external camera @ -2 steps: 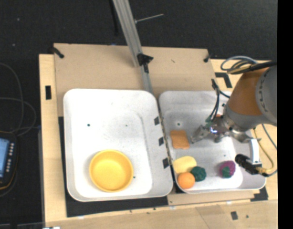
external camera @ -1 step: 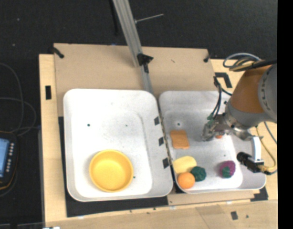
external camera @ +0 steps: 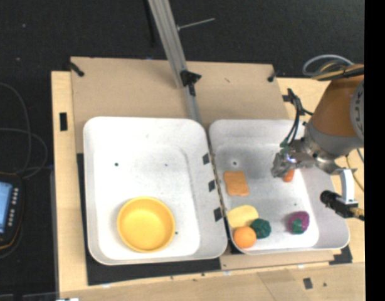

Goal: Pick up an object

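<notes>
My gripper (external camera: 285, 165) hangs low over the right side of the right bin (external camera: 255, 137). A small red-orange object (external camera: 289, 176) peeks out just under its tip; whether it is held cannot be told. Left of the gripper lies a tan-orange block (external camera: 236, 182). Along the bin's near edge sit a pale yellow piece (external camera: 242, 215), an orange ball (external camera: 244, 237), a dark green object (external camera: 262, 228) and a purple object (external camera: 298, 222).
The left bin (external camera: 142, 143) holds a yellow bowl (external camera: 146, 224) at its near side. A metal pole (external camera: 174, 49) slants up from between the bins. A black fitting (external camera: 338, 202) sits at the right bin's right rim.
</notes>
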You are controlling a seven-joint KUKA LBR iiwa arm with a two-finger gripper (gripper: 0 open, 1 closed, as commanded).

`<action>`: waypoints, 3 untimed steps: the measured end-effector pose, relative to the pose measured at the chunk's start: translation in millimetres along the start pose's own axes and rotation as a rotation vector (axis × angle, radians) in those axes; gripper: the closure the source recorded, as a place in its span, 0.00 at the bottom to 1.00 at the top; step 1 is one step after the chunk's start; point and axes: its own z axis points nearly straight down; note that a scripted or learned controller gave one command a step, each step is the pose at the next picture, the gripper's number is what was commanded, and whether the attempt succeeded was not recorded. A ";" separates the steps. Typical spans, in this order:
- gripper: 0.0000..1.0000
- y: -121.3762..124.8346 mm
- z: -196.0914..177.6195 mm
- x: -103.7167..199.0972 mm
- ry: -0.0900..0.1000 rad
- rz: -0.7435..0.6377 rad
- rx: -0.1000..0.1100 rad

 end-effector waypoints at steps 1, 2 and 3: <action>1.00 2.3 -54.4 -1.3 -0.001 0.000 -0.002; 1.00 4.0 -50.6 50.5 0.001 -0.004 0.004; 1.00 0.5 -57.3 92.5 0.003 -0.004 0.004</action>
